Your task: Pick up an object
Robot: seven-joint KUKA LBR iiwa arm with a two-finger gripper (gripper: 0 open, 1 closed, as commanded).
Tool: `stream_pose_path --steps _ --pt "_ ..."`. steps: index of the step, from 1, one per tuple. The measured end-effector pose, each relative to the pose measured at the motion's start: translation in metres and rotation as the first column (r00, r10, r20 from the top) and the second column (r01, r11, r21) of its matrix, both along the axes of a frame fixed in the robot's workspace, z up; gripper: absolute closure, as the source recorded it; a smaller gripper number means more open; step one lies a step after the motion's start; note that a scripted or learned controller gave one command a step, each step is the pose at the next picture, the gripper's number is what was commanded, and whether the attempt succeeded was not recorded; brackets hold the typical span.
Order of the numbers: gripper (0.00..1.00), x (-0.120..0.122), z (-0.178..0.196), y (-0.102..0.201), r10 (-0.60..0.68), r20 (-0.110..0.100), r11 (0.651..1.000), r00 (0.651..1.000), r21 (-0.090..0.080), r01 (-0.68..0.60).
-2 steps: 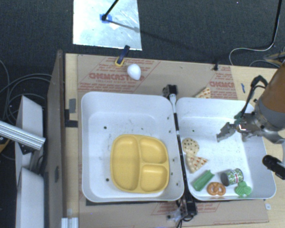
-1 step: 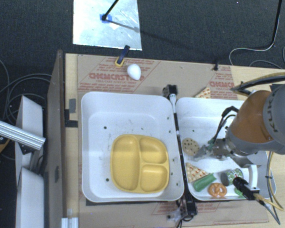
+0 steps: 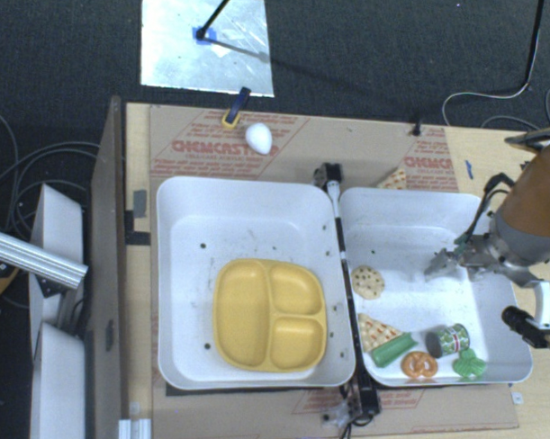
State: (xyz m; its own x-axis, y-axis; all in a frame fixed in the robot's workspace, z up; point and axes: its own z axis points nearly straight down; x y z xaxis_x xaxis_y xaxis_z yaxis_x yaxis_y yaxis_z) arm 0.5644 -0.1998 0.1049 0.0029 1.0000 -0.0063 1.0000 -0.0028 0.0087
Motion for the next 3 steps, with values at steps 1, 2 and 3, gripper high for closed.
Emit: stream_pose_path --steps 1,2,3 --pt "1.0 -0.001 0.009 0.005 0.005 -0.003 1.0 1.0 0.005 -0.005" --pt "1.0 0.004 0.092 0.04 0.01 -0.002 1.0 1.0 0.005 -0.01" --pt "1.0 0.031 0.124 0.036 0.009 -0.002 1.0 1.0 0.005 -0.009"
